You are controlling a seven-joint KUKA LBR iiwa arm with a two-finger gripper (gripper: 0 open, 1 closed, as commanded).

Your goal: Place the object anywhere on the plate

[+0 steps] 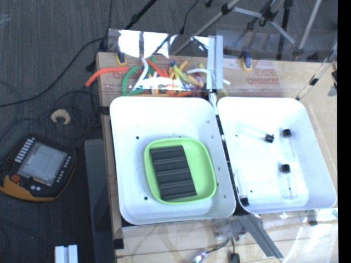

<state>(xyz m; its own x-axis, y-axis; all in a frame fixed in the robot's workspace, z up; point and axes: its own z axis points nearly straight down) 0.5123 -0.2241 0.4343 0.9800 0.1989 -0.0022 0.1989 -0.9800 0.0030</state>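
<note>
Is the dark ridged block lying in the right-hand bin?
No, the dark ridged block lies on the green plate in the left bin.

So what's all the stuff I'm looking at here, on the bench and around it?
bins: 2, white, side by side on the bench, left bin, right bin
plate: 1, green, square with rounded corners, in the left bin
dark block: 1, dark grey, ridged, lying on the plate
clear tubes with black caps: about 3, see-through, in the right bin, one near the top, one at right, one lower down
hoses: a tangle, orange, green, yellow and white, behind the left bin
control pendant: 1, grey and orange, on the floor at left
tape roll: 1, tan, on the floor at left
stands: metal legs, grey, on the floor at the back
</note>
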